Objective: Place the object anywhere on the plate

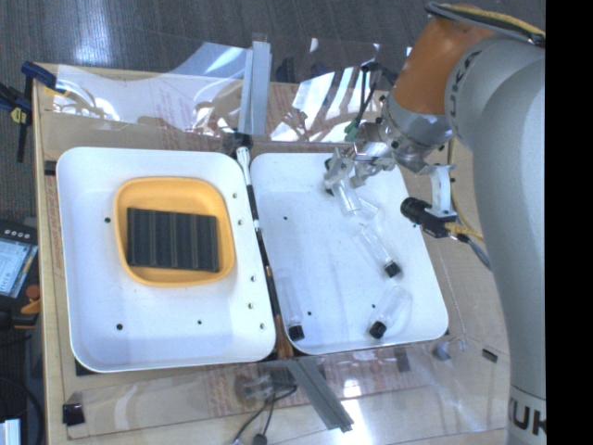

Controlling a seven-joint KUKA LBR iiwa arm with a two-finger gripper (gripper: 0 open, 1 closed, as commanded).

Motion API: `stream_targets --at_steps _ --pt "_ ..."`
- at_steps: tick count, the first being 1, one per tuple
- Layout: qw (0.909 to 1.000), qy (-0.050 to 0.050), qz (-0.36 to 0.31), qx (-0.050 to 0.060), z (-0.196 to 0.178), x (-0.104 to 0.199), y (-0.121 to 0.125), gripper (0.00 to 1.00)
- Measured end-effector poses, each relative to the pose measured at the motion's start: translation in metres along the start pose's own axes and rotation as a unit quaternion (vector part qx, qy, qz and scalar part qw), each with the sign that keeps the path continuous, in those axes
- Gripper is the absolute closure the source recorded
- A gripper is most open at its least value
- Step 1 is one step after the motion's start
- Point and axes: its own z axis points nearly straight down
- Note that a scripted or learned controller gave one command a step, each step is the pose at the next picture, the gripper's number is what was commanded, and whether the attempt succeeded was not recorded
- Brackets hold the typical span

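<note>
The grey arm with its orange band [435, 49] enters from the right of the frame, and its bulk cuts off the right edge of the worktop [139, 406]. The hand [347, 170] sits over the upper part of the right shallow white bin [306, 276]; it is small, metallic and partly lost against reflective plastic sheeting behind it, so whether it is open or closed cannot be determined. Just below the hand, a clear, nearly transparent plastic tube-shaped object [357, 207] lies on the bin floor; its outline is faint against the white surface, and contact with the hand cannot be confirmed. Further clear tubes with black caps [391, 269] lie toward the lower right of the same bin, with one more near the lower left corner. The yellow rounded-rectangular plate [173, 233], with a dark ribbed rectangular insert at its centre, rests in the left shallow white bin [83, 313], well apart from the tubes.
</note>
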Motion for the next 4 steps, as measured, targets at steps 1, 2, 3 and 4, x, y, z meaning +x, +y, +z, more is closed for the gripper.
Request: stream_targets --at_steps 1,2,3,4 --pt "0.9909 0.000 -0.134 0.001 0.046 0.012 -0.075 1.00" --pt "0.9882 -0.001 -0.153 -0.002 -0.033 0.076 -0.044 1.00" --pt "0.9607 -0.002 -0.278 -0.001 -0.021 0.089 -0.002 1.00" --pt "0.9484 -0.001 -0.317 0.000 0.006 0.106 -0.031 1.00"
